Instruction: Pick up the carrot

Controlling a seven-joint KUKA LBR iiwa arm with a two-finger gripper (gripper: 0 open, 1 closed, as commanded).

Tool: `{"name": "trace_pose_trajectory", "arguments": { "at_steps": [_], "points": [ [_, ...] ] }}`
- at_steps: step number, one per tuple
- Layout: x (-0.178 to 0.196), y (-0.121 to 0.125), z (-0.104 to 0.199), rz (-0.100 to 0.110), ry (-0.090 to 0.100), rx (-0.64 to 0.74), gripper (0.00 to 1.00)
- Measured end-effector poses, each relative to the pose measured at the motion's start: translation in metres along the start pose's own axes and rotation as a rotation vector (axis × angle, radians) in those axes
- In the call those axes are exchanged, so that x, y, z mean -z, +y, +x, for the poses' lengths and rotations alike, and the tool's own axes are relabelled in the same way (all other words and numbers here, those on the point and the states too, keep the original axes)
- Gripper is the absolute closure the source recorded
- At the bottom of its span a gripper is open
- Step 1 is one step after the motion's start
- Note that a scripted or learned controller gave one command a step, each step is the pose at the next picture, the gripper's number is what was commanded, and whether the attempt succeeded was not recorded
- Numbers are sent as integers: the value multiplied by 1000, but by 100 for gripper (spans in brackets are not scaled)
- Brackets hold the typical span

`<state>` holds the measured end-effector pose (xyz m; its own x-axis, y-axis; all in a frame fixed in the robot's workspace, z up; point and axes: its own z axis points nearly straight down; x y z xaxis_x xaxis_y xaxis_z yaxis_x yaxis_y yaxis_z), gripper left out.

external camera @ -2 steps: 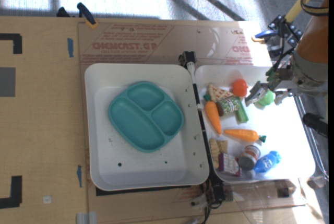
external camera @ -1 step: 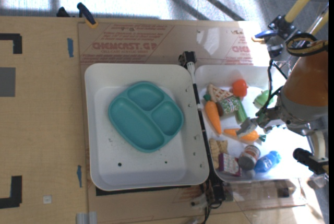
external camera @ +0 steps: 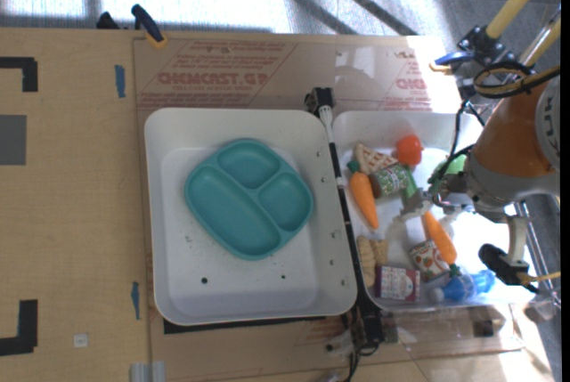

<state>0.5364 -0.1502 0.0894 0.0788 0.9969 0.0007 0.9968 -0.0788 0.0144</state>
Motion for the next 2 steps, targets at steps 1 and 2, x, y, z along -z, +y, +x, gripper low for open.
{"name": "trace_pose_trajectory", "arguments": {
  "at_steps": [1,2],
  "points": [
    [12,2,-3,-7,-6,-5,100],
    [99,76,74,4,2,-23,100]
  ]
}}
